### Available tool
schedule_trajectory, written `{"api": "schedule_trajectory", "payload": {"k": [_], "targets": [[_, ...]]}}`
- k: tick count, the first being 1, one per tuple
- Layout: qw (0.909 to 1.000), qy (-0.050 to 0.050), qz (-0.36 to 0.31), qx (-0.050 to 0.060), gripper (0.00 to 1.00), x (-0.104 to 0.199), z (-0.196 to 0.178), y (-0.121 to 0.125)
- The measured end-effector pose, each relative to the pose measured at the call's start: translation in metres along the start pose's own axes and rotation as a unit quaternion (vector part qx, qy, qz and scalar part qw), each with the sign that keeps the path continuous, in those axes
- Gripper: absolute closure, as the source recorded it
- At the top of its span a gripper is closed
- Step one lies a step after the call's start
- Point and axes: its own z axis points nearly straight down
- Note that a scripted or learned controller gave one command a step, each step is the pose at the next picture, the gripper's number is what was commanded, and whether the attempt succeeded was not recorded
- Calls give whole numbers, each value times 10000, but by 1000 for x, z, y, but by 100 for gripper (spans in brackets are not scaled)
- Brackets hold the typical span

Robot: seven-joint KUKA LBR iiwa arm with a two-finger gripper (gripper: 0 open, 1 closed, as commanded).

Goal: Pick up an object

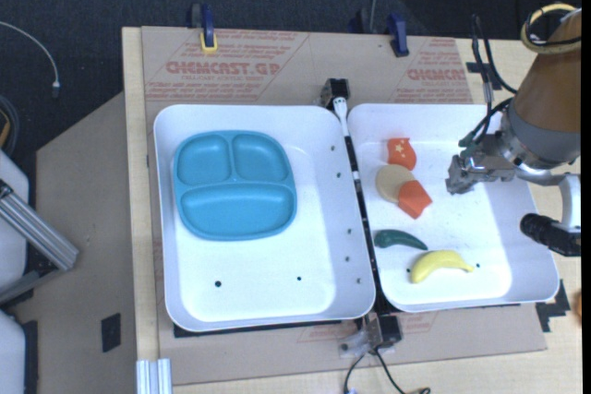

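We read "CHEMCAST GP" printed in red on the brown sheet (231, 65) covering the table, repeated near the right bin (526, 281). The tool (459, 177) hovers over that bin; we cannot tell its opening. Nearby lie two orange blocks (401, 151) (415, 197), a tan piece (391, 182), a green pepper (399, 240) and a banana (440, 266). A blue divided plate (235, 185) sits in the left bin (185, 291).

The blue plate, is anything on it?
Empty. The blue plate in the left bin shows three bare compartments.
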Motion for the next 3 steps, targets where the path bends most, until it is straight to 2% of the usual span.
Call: {"api": "schedule_trajectory", "payload": {"k": [1,3], "targets": [[10000,1,-2,0,100,0,-44,2],[10000,17,-24,29,100,101,-41,20]]}}
